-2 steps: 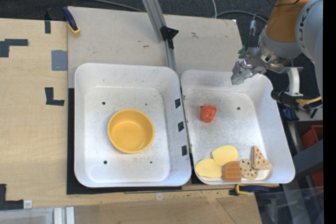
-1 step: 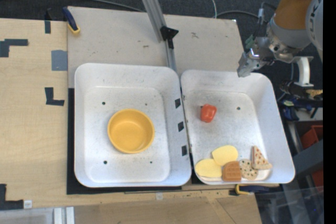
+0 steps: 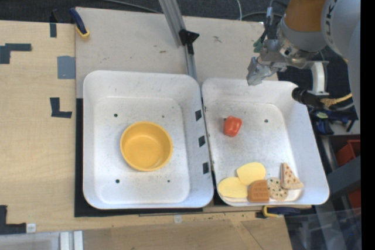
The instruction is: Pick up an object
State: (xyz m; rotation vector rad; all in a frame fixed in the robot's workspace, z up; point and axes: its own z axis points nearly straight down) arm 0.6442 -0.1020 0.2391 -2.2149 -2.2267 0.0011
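Looking down on your bench, you have the two-finger metal gripper (image 3: pixel 256 77) hanging over the far rim of the right-hand shallow white plastic bin (image 3: pixel 304 126), and whether it is spread or closed you cannot tell from this angle; nothing shows in it. That parked height reads as a staging pose, well apart from anything to grasp.

Your likeliest target is the small red, glossy, pepper-shaped toy (image 3: pixel 232 126), alone on bare floor near the bin's middle, so it offers room on every side. The other candidates crowd the near edge, touching one another: two pale yellow smooth rounded pieces (image 3: pixel 241 181), a brown ridged block (image 3: pixel 258 191), a speckled biscuit-like disc (image 3: pixel 275 188) and a tan wedge (image 3: pixel 289 177). Packed like that, they would be awkward to separate.

The round yellow plastic bowl (image 3: pixel 146 146) sits in the left-hand white bin (image 3: pixel 94 126), upright, with smooth sloped walls.
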